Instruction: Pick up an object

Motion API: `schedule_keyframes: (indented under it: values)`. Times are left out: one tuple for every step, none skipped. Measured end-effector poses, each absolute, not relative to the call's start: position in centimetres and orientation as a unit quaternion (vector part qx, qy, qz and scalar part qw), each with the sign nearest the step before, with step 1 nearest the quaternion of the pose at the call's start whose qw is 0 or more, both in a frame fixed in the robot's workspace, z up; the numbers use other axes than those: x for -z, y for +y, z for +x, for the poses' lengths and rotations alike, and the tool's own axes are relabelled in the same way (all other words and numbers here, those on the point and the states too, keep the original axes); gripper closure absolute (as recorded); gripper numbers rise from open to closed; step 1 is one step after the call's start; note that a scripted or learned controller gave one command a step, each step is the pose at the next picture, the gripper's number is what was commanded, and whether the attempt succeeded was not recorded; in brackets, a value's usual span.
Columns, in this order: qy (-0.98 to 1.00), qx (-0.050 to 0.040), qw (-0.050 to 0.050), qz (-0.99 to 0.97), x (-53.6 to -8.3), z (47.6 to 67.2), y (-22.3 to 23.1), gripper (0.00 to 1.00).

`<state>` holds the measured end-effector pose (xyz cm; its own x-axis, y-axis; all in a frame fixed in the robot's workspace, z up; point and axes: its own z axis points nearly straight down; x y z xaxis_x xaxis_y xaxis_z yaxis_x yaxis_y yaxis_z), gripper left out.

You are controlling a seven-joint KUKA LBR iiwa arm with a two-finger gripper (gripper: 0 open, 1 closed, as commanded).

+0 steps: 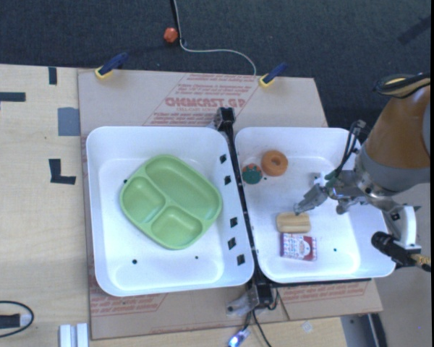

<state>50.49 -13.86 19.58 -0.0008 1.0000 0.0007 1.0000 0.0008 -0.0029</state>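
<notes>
The right bin [347, 266] holds an orange ring-shaped donut [275, 163], a small green and red item [252, 173], a tan bread-like block [294, 223] and a red and white packet [298, 247]. My gripper [309, 199] hangs over the right bin, just above and to the right of the tan block, its fingers pointing left and down. Nothing shows between its fingers. The left bin [101, 215] holds a green divided plate [171, 201].
The arm [398, 150] comes in over the right bin's right side. A black divider with clips [235, 194] runs between the bins. Cardboard [202, 100] lies under both, with blue and yellow clamps [112, 63] at its back corners.
</notes>
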Motion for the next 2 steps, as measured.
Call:
schedule_keyframes:
  values:
    - [-0.707,-0.0018,0.002,-0.707,-7.9,48.1,-14.1,0.0]
    - [-0.707,-0.0011,0.002,-0.707,-9.4,48.3,-14.0,1.0]
